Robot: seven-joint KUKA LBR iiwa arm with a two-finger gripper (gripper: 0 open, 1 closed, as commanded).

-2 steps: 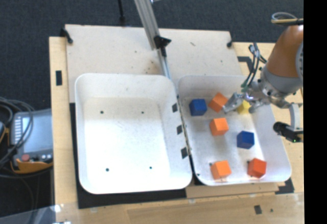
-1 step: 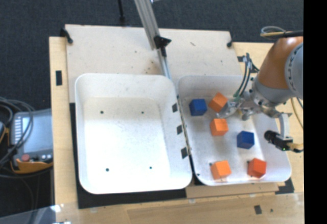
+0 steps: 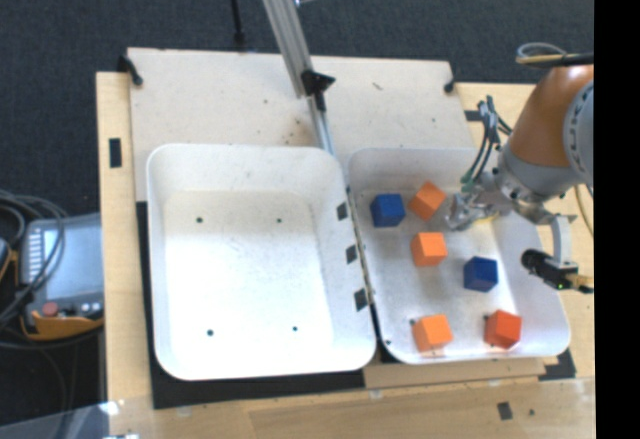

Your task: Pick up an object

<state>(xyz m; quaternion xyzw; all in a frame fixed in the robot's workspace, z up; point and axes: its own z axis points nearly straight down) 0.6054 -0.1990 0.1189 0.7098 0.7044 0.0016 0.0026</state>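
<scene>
The right bin (image 3: 400, 167) holds several cubes: a blue cube (image 3: 388, 210) and an orange cube (image 3: 429, 200) at the back, an orange cube (image 3: 430, 248) in the middle, a blue cube (image 3: 481, 273) to its right, and an orange cube (image 3: 433, 332) and a red-orange cube (image 3: 503, 329) at the front. My gripper (image 3: 462, 216) hangs low over the bin, just right of the rear orange cube and above the middle one. No cube shows between its fingers.
The left bin (image 3: 170, 177) stands beside the right one, with a divider edge (image 3: 355, 247) between them. A slanted aluminium pole (image 3: 285, 17) rises behind the bins. A pendant device (image 3: 50, 272) lies off the bench at the left.
</scene>
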